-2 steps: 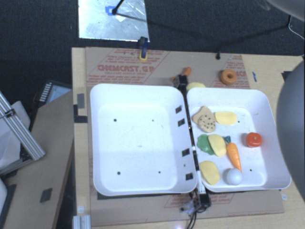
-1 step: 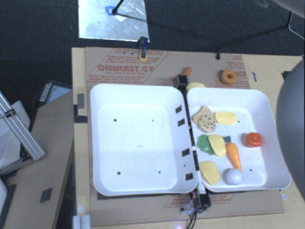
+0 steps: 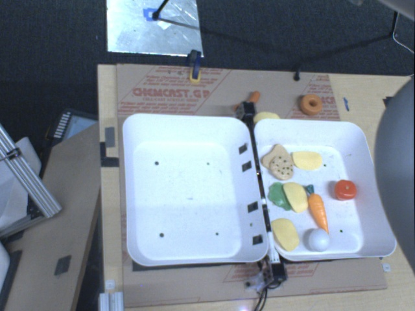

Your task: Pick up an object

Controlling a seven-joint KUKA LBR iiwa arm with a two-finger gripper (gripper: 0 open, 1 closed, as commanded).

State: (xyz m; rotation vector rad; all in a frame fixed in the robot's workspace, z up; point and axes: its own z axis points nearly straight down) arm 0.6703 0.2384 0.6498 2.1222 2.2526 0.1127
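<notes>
Gripper state could not be determined; a blurred grey mass of the arm occupied the right edge of the frame, beside the right bin, and nothing was seen held.

Candidate objects all lay in the right bin. The left bin sat in the centre-left of the frame, with the 2 bins touching along a central seam.

Contents of the right bin:
1. A tan cookie with dark spots, upper left of the bin.
2. A pale yellow piece, just beside the cookie on its right.
3. A green piece touching a second yellow piece, mid-bin.
4. An orange carrot, lying at a slant, just right of that pair.
5. A red tomato, apart from the rest, toward the right wall.
6. A third yellow piece and a white ball, near the lower wall.

Handling judgement: these appeared to be small toy foods, probably light, stiff and smooth. The tomato looked the easiest target, standing clear of neighbours; being round, it would likely need a grasp across its middle to avoid slipping. The carrot would probably take a grasp across its narrow width.

A doughnut lay outside the bins, on the board in the upper right of the frame.

Legible writing: the board under the bins carried red print reading approximately "CHEMCAST GP"; the remaining print was too small to read.
</notes>
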